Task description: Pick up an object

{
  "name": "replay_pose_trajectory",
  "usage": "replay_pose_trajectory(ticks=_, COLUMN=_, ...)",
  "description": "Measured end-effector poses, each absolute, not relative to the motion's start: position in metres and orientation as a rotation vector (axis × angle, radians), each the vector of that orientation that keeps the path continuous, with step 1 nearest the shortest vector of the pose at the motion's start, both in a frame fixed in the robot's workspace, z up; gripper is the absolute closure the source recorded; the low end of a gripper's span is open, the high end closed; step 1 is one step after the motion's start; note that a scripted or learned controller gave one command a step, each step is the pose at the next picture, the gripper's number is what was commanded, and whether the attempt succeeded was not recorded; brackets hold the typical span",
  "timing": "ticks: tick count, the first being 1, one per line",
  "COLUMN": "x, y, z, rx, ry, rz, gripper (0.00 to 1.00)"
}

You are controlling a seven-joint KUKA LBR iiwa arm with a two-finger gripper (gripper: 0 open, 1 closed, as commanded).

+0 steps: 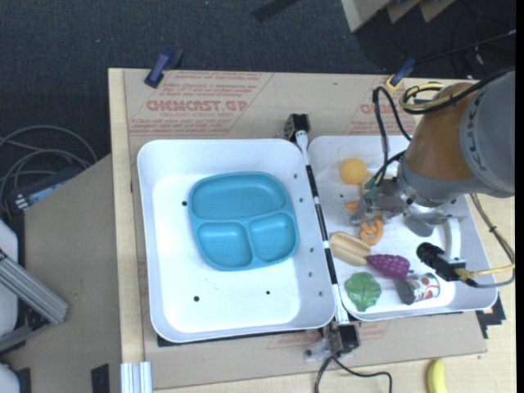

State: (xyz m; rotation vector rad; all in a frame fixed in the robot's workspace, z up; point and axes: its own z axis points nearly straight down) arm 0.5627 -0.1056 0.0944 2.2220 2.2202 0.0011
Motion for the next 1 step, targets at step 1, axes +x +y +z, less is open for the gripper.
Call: replay_pose_trajectory(ticks=1, x=0.5876, y=-0.0359, z=0.1858, rx=2.218, ry=2.223, rz=0.005, gripper=1.0)
